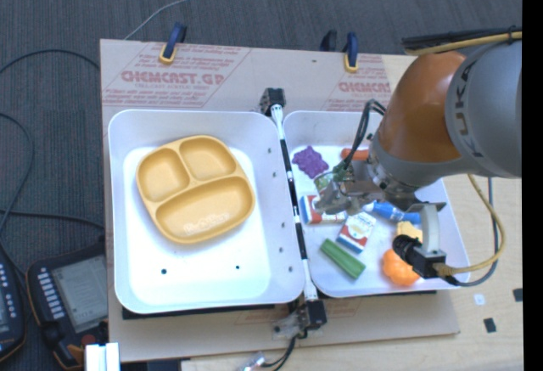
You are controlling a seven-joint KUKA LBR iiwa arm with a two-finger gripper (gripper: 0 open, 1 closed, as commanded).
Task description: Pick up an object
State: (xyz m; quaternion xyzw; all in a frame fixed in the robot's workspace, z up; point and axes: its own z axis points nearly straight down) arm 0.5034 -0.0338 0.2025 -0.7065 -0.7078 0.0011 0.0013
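Camera view: the gripper (pixel 338 191) was found low in the right bin (pixel 456 229), its opening not discernible. A green block (pixel 342 259) lay just below it toward the near edge, long axis running diagonally.

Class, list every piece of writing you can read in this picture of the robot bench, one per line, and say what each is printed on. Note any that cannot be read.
"CHEMCAST GP" in red, on the brown board behind the left bin.
The same red print, partly cut off by the arm, on the board behind the right bin.
Dark letters, likely "KUKA", on the grey arm: seen edge-on, not surely readable.
Print on the small red-and-white packet: too small to read.
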